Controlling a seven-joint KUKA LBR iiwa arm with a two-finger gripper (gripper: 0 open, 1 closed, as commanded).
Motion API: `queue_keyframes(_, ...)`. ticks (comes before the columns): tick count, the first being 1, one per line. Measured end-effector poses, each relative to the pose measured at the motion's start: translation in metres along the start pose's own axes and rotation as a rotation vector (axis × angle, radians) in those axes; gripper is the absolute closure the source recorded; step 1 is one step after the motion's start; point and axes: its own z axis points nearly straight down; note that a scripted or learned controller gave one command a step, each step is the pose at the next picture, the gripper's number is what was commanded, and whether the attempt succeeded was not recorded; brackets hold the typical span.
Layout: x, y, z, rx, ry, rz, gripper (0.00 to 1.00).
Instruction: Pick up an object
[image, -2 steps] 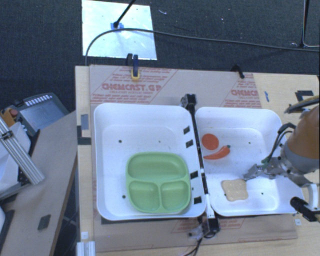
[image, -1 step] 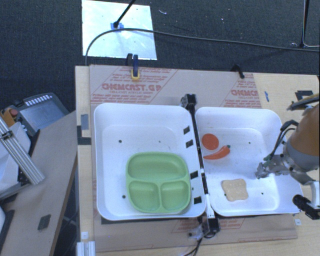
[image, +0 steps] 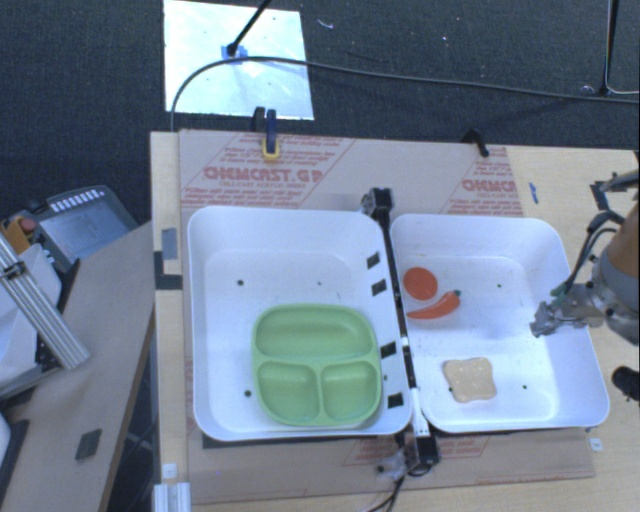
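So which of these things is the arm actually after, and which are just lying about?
Could be picked, in the right bin: orange disc, chili pepper, beige toast slice; gripper at that bin's right edge.

Lying about: green divided plate in the left bin, yellow clamp.

You can read "CHEMCAST GP" in red, repeated across the protective sheet (image: 300, 165) lying under the two bins.

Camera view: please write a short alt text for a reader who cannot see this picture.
A robot gripper hangs over the right edge of the right white bin, which holds an orange disc, an orange chili and a beige toast slice. The left white bin holds a green divided plate.
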Motion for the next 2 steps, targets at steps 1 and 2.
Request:
queue_keyframes(1,0.009,0.006,-0.05,0.001,0.001,-0.001,1.0)
queue_keyframes(2,0.008,0.008,-0.104,0.0,0.0,-0.001,1.0)
